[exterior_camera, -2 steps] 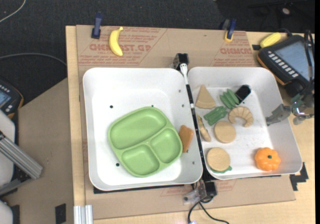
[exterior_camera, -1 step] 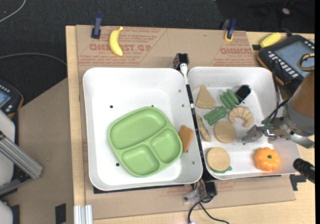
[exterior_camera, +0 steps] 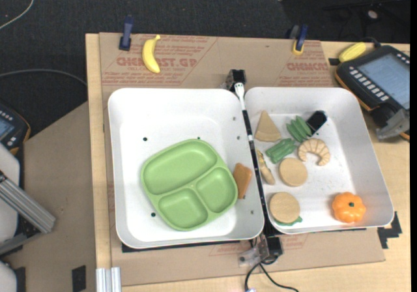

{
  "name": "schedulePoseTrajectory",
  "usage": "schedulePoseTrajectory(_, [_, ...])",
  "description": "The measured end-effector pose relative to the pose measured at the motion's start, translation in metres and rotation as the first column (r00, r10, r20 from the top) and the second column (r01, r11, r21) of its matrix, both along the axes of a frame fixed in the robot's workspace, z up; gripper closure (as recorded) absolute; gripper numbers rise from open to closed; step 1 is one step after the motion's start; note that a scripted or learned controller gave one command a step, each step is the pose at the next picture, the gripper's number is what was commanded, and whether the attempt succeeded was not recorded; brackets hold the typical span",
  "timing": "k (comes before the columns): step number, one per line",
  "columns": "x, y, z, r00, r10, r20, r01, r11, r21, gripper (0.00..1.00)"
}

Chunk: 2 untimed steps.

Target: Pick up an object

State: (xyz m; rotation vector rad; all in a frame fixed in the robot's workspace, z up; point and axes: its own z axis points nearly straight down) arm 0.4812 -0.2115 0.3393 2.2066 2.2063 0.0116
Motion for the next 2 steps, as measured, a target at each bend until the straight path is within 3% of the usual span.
schedulePoseTrajectory(1, [0.001,-0.010,-0.242,1.000,0.003,-0.015,-0.003,1.000,0.009,0.00])
schedulePoseTrajectory(2, [0.000,-0.013,-0.021,1.000,0.002,-0.002,-0.002,1.000,0.002,0.00])
